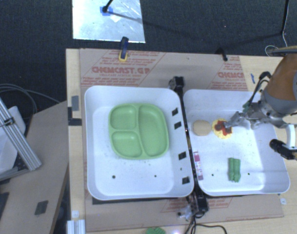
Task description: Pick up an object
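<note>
In the right bin (265, 182) lie three objects. A tan round piece (201, 127) rests near the bin's left wall. Just right of it is a red and yellow item (220, 129). A green ridged piece (234, 169) lies toward the front. My gripper (229, 125) reaches in from the right, tilted low, with its tip at the right edge of the red and yellow item. The tip partly covers that item, and I cannot make out whether they touch.
The left bin (99, 179) holds a green divided plate (138, 130). A black divider with clips (185, 145) runs between the bins. A black part of the arm (284, 150) hangs over the right bin's right side. A shiny sheet (108, 13) lies behind the bench.
</note>
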Available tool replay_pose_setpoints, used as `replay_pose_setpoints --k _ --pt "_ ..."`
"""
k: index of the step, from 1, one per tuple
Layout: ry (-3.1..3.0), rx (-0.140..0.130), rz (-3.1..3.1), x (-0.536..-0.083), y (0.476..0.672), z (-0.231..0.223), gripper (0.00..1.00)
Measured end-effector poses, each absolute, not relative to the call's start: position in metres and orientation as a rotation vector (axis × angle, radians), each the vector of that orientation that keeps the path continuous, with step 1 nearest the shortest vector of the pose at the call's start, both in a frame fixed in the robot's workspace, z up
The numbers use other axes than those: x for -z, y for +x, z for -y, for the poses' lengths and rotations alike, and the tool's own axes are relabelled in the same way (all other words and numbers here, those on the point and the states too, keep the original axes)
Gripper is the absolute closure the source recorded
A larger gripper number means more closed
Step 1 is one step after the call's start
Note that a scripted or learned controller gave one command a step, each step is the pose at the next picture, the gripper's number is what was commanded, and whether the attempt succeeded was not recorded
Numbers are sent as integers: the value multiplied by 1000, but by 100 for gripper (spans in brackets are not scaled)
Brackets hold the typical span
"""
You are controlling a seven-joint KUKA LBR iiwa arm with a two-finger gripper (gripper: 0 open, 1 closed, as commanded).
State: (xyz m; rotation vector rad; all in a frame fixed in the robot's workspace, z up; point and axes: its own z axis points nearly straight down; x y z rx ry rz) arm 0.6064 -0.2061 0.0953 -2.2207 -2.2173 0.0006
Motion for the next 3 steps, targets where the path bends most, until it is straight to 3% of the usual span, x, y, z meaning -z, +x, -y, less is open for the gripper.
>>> replay_pose_setpoints --k 1,2,3 --pt "-2222 9 2239 -90 630 137 0" --pt "-2218 9 2234 -87 672 118 0" --pt "-2214 4 2231 -85 669 80 0"
